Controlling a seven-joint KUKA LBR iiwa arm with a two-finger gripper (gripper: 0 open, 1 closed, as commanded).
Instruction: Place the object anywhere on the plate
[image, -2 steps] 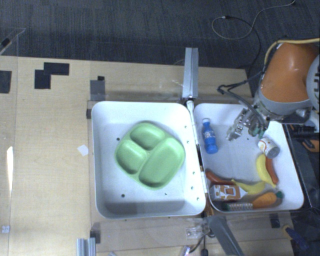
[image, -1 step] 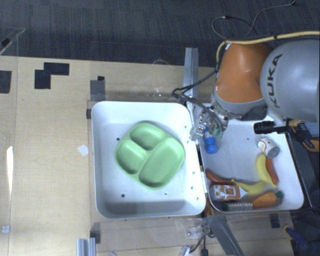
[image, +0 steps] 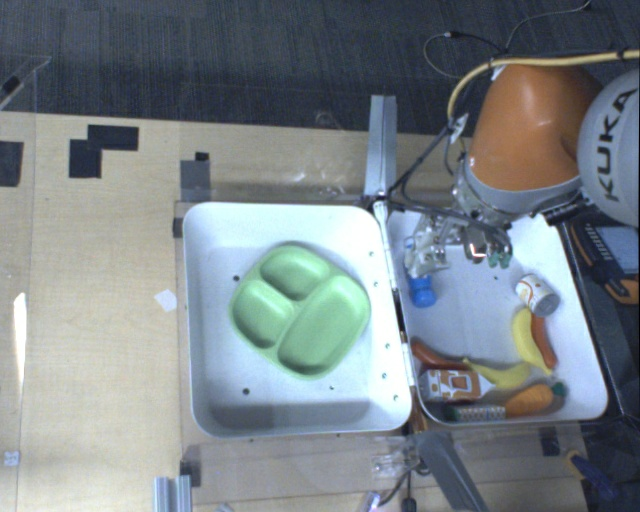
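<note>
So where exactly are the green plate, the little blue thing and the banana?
green plate (image: 300, 310): camera view, on the ridge where its three compartments meet.
blue object (image: 424, 294): camera view, on its rounded body.
banana (image: 522, 338): camera view, on the upper part of its curved yellow body.

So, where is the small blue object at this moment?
The small blue object lies in the right bin, near its left wall, just below the gripper and above the orange and yellow toys along the bin's lower edge.
</note>
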